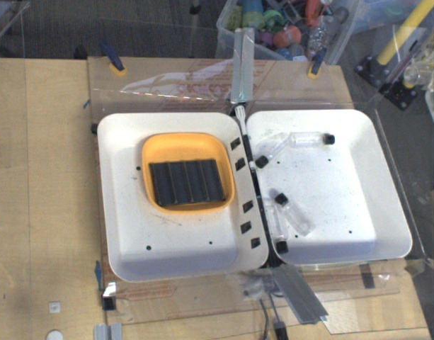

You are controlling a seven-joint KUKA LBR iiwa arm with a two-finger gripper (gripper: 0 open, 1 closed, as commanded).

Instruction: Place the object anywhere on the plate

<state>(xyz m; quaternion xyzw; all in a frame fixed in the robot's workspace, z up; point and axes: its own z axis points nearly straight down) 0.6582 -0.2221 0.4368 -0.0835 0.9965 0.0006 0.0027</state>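
- Bench (40, 190): tan wood, carrying two shallow white bins side by side, their inner edges touching along a dark seam.
- Left bin (121, 250): holding an orange plate (154, 147), square with rounded corners, which is sitting nearer the bin's far edge and right side than its near left corner.
- Black block (187, 183): flat, ribbed into parallel strips, lying flat on the plate and covering most of its middle, with the orange rim showing all round it.
- Right bin (358, 232): holding three clear plastic tubes with black caps.
- First tube (306, 139): lying near the far edge of the right bin, cap pointing towards the right side.
- Second tube (271, 153): lying slantwise near the far left corner of the right bin, cap by the seam.
- Third tube (292, 214): lying slantwise by the left edge of the right bin, cap at its far end.
- Clear tub of coloured toys (287, 13): standing beyond the bench's far edge.
- Claw: state cannot be told.
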